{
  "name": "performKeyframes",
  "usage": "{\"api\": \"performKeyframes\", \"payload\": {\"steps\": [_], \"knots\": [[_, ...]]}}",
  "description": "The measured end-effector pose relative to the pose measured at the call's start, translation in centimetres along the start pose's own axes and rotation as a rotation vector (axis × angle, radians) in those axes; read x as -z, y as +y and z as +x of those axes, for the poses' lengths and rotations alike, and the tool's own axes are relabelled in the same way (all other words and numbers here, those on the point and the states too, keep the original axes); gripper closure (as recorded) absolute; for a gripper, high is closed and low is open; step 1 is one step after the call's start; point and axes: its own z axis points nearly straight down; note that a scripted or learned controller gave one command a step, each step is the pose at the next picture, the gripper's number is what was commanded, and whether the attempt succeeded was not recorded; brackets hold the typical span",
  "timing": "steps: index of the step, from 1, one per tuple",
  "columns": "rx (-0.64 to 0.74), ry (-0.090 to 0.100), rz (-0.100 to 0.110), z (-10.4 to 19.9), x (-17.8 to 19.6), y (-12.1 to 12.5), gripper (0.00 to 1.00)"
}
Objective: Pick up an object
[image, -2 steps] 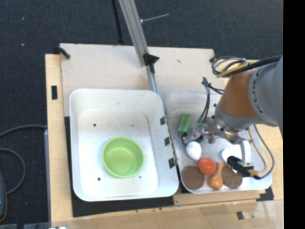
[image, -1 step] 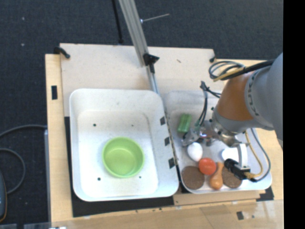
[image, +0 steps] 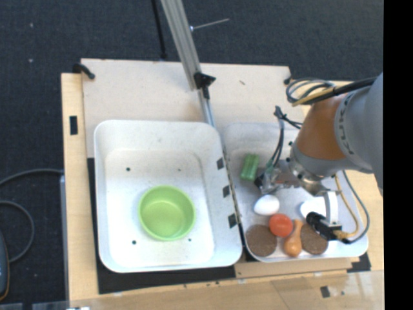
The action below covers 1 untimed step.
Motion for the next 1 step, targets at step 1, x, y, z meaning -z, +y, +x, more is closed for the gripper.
{"api": "performKeyframes", "payload": {"steps": [1], "knots": [[0.006, 0.000, 0.001, -0.37, 4.15, 0.46, 1.00]]}}
